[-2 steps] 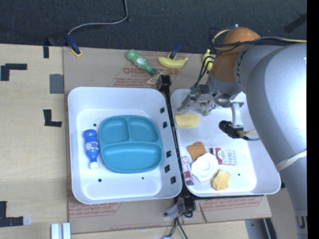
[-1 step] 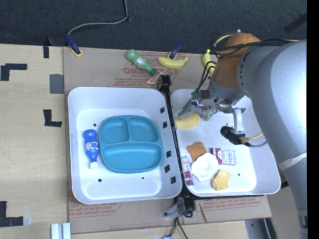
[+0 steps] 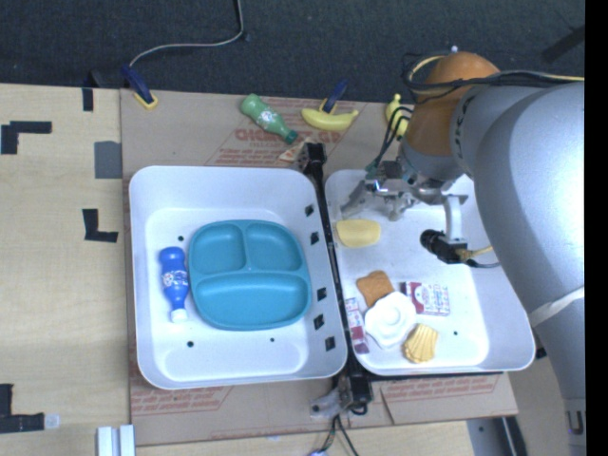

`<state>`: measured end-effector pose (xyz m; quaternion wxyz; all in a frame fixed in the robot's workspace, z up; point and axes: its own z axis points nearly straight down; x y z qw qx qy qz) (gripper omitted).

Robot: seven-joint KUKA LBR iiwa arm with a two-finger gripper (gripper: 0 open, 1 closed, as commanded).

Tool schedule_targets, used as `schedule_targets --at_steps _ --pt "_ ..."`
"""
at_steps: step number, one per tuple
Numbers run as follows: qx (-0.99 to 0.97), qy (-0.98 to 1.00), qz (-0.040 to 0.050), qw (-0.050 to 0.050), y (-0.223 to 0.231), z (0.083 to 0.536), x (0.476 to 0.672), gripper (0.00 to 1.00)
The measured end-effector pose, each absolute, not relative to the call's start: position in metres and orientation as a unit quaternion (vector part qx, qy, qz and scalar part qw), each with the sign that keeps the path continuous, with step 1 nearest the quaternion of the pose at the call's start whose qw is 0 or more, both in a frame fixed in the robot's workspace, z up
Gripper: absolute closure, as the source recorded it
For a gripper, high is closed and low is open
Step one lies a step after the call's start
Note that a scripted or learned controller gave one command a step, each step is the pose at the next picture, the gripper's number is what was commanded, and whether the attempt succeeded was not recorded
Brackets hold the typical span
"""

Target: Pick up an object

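Your arm (image 3: 513, 160) bends down into the right bin (image 3: 494, 345); its gripper (image 3: 366, 200) hangs just above the yellow block (image 3: 358, 233); fingers look spread apart, holding nothing.

Grey arm with its two-finger gripper (image 3: 372, 198) hangs low in the right white bin (image 3: 494, 335), right above a pale yellow block (image 3: 358, 232). Toast-coloured slice (image 3: 374, 285), white round lid (image 3: 390, 319) and ridged yellow chip (image 3: 421, 343) sit nearer the front. Left white bin (image 3: 152, 255) has a blue divided tray (image 3: 250, 274) and blue bottle (image 3: 173, 281).

A smooth matt blue plastic tray (image 3: 250, 275) lies in a glossy white plastic bin (image 3: 152, 198) on brown cardboard (image 3: 190, 131).
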<state>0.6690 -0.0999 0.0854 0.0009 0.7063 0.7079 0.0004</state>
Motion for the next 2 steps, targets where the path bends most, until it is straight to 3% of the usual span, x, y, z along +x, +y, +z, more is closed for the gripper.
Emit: schedule_targets --at_steps 1,2 --pt "0.707 0.707 0.0 0.001 -0.097 0.086 0.651 0.0" --pt "0.707 0.708 0.0003 0.001 -0.094 0.085 0.669 0.0"
